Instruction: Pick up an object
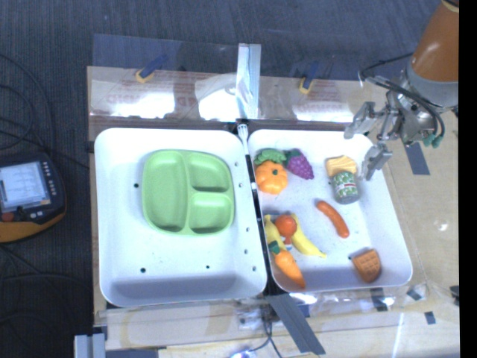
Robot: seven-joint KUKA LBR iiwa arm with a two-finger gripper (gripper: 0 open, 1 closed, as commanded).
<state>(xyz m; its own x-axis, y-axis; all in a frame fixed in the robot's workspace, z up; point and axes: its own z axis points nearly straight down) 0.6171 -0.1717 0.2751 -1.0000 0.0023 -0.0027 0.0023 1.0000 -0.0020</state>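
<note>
Presently the pincer [373, 142] hangs open and empty over the right bin's [395, 233] far corner, poised to approach. Just below it stands a small can [345, 186] beside a yellow block [340, 165]; next it likely must descend squarely over the can.

Green divided tray [187, 191] in left bin [119, 267]; handheld pendant [26, 192] on floor.

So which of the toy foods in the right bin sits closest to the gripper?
The small can, just below the gripper, beside the yellow cheese wedge; the sausage lies farther off.
</note>
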